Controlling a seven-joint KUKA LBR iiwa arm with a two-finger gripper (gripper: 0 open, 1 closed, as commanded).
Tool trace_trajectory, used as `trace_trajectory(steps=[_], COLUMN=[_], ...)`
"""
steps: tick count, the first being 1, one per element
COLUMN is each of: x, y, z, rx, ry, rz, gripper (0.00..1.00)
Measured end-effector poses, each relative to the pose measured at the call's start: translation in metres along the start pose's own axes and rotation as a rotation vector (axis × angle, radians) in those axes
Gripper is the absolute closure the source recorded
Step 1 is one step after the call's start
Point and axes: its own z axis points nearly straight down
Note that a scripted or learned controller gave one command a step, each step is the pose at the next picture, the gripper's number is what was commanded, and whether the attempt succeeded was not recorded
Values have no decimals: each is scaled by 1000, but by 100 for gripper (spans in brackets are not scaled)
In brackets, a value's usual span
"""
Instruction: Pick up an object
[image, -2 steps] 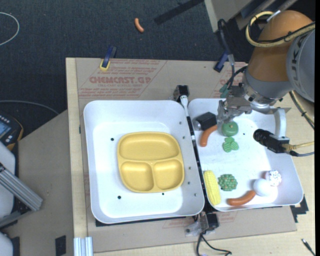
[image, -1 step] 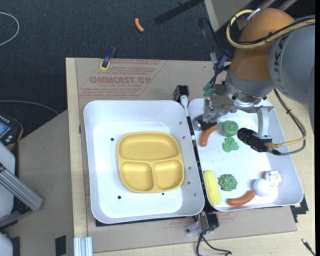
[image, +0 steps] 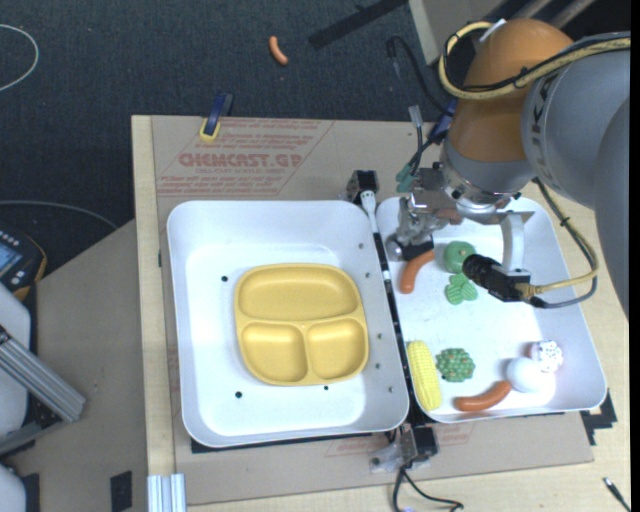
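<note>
Hovering the jaws (image: 412, 238), spread state impossible to tell, low over the right bin (image: 575, 330), aiming for the orange sausage (image: 417, 270) lying just beneath, centring squarely across it before closing.

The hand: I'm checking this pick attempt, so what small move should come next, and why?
Probably a short drop straight down onto the orange sausage. The hand sits at the upper left corner of the right bin, just above that sausage's upper end, and nothing shows held in it. The sausage lies close to the bin wall, so it may slip. The green toys lie just to its right.
</note>
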Motion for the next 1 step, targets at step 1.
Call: trace_trajectory(steps=[1], x=[-12], y=[-10], z=[5], rx=[6], ry=[1], rz=[2], gripper=[100])
